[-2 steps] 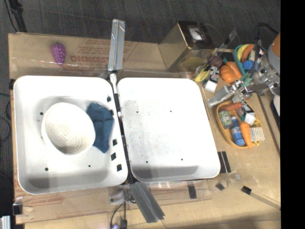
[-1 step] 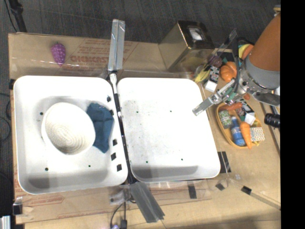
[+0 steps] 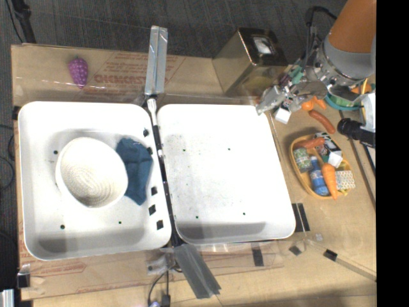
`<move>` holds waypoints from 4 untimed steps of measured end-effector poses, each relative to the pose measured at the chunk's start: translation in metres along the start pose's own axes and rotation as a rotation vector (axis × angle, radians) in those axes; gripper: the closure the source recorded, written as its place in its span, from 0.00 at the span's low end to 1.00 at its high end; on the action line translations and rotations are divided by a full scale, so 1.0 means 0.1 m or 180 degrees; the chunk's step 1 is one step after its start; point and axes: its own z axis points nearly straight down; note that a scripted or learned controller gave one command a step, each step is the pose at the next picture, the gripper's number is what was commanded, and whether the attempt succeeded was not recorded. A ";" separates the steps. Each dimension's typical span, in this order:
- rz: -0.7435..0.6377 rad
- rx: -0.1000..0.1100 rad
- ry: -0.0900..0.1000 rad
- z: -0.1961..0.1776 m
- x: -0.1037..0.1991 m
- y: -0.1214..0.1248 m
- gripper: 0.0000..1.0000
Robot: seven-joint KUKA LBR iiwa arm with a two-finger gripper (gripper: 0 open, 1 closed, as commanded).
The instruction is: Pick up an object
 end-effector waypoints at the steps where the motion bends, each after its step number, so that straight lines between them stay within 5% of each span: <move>1: -0.0534 -0.0006 -0.0002 0.23 -0.03 0.34 0.00; 2: -0.1010 0.0000 0.0004 0.11 0.07 -0.58 0.00; 3: -0.0472 -0.0002 -0.0001 -0.11 0.00 -0.09 0.00; 4: 0.0650 0.0001 0.0001 -0.27 -0.03 0.17 0.00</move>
